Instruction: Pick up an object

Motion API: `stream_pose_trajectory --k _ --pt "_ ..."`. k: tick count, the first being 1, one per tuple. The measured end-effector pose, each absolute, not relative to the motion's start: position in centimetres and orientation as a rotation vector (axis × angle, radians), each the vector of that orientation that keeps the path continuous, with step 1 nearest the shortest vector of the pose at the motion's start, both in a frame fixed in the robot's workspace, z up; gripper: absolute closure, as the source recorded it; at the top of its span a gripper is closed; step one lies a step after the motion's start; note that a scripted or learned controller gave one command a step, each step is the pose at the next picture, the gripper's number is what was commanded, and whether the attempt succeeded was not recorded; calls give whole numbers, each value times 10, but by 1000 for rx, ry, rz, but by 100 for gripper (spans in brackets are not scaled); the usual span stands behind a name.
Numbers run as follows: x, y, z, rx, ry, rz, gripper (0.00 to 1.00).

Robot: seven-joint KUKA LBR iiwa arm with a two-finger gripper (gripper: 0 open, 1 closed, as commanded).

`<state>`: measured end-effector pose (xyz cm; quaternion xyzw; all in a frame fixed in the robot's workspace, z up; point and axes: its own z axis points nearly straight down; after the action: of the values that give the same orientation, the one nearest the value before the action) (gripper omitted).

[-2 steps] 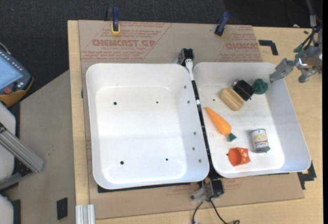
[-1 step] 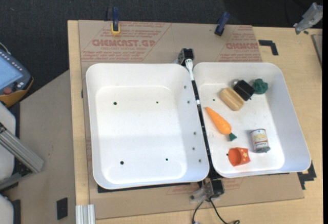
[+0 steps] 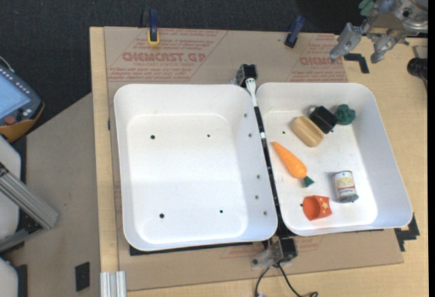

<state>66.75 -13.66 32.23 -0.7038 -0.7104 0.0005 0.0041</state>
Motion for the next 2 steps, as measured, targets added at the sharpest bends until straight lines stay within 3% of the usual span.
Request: stream_pose_trajectory --k 1,2 --pt "667 -143 338 -2221 -2226 -1 100" --pt "583 -227 346 -2235 -2210 7 100"
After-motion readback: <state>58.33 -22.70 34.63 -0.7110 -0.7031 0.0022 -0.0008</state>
